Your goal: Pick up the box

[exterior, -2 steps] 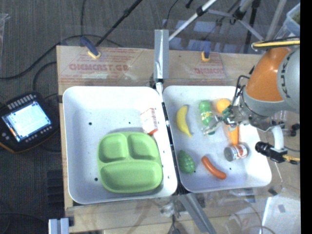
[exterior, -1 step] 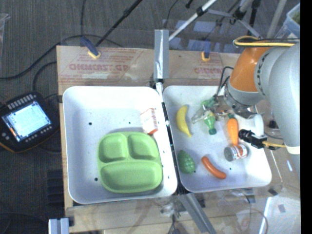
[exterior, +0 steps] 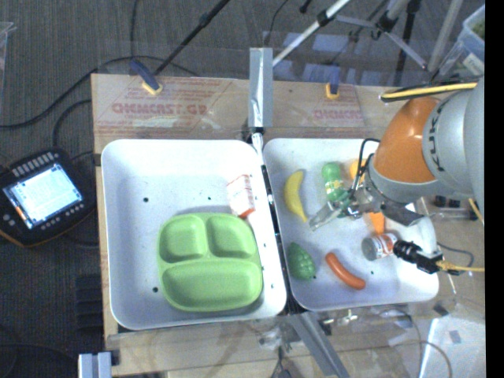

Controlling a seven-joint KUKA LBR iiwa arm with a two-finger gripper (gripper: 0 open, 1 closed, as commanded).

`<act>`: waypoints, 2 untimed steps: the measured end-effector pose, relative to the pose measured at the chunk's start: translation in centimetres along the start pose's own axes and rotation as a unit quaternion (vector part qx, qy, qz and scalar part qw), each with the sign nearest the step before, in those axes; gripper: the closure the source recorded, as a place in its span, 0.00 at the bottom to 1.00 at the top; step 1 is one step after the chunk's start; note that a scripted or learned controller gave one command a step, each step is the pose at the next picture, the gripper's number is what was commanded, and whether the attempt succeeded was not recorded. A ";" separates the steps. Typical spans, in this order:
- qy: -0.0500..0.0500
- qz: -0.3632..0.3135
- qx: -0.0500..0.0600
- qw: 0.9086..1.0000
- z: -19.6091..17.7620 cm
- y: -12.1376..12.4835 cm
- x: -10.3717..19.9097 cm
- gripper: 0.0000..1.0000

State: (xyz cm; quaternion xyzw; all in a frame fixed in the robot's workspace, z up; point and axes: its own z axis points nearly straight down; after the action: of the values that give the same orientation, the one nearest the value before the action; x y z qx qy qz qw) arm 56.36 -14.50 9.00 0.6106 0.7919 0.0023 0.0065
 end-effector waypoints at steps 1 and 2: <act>0.000 0.055 0.001 0.998 0.2 7.3 -3.0 0.00; 0.000 0.104 0.002 0.995 0.0 0.5 1.5 0.00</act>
State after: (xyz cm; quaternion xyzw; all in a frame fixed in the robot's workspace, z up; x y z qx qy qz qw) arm 56.50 -12.95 8.97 0.6894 0.7243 0.0020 0.0049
